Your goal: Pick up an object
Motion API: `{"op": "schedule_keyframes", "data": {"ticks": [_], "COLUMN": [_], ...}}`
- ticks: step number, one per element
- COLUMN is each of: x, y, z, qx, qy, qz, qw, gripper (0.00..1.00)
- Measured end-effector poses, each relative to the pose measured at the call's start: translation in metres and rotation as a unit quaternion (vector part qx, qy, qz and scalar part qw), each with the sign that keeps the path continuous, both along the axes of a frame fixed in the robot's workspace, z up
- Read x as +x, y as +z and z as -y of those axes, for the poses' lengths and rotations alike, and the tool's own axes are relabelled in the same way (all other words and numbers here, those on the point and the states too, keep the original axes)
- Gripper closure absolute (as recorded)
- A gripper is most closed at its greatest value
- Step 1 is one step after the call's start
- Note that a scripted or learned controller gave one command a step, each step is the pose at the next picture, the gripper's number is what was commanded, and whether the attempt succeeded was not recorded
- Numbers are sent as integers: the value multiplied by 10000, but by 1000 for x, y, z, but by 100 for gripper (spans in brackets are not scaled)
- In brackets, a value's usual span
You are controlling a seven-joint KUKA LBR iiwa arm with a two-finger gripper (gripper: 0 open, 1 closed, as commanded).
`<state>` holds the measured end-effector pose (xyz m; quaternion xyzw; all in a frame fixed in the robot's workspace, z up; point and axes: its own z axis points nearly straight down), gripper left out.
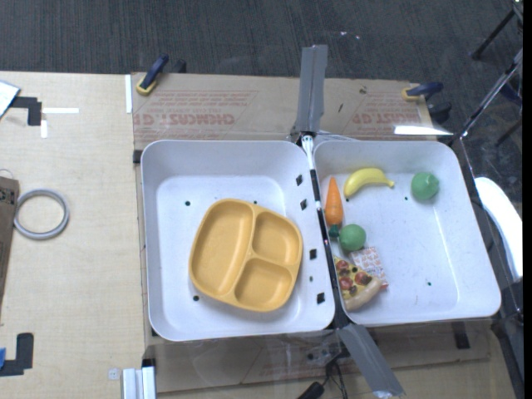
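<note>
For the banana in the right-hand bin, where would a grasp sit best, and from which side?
Probably at the middle of the banana, coming straight down from above. It lies flat on the floor of the right bin, curved, with bare floor on both long sides, so fingers could close across its narrow width. The carrot lies close to its left tip, so avoid that end.

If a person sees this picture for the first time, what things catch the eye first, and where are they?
The yellow divided plate stands out most, lying in the left bin. Next come the bright toy foods along the right bin's left side: a banana, a carrot and a pizza slice.
</note>
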<state>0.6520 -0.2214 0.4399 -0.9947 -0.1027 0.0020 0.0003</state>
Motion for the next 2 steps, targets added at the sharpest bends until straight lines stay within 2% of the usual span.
{"op": "schedule_keyframes", "data": {"ticks": [1, 2], "x": [2, -8], "y": [0, 0], "z": [0, 0], "qx": [0, 8], "qy": [18, 1214], "qz": [3, -5], "qw": [10000, 9926], "gripper": [100, 100]}}
